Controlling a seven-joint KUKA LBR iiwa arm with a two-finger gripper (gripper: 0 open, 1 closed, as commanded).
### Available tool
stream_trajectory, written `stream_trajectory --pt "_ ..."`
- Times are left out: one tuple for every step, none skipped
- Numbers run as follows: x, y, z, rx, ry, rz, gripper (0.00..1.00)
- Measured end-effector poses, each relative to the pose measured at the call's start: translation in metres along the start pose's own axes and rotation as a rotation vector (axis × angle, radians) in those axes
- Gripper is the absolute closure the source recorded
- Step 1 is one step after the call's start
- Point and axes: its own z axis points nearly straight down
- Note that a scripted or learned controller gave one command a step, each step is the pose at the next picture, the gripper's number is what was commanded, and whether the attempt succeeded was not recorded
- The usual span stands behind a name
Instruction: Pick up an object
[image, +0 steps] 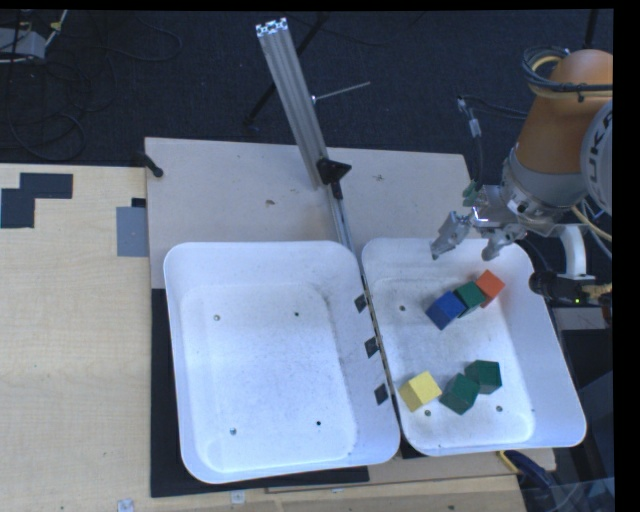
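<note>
Two white bins (190, 300) are sitting side by side, and my gripper (470, 238) is hovering with fingers spread, holding nothing. At its five o'clock the orange cube (490, 285) is lying; probably light and rigid, so I am aiming for its flat opposite faces.

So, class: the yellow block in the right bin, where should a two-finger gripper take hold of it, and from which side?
Probably from straight above, closing on two opposite flat side faces of the yellow block. It lies flat near the right bin wall, and a green block sits close on its right, so turn the fingers to the faces clear of that neighbour.
</note>
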Motion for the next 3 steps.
stream_trajectory --pt "-0.040 -0.015 0.112 -0.006 -0.002 0.008 0.00" --pt "-0.002 0.019 0.121 -0.034 -0.008 0.005 0.00" --pt "-0.005 0.015 0.122 -0.027 -0.011 0.004 0.00"
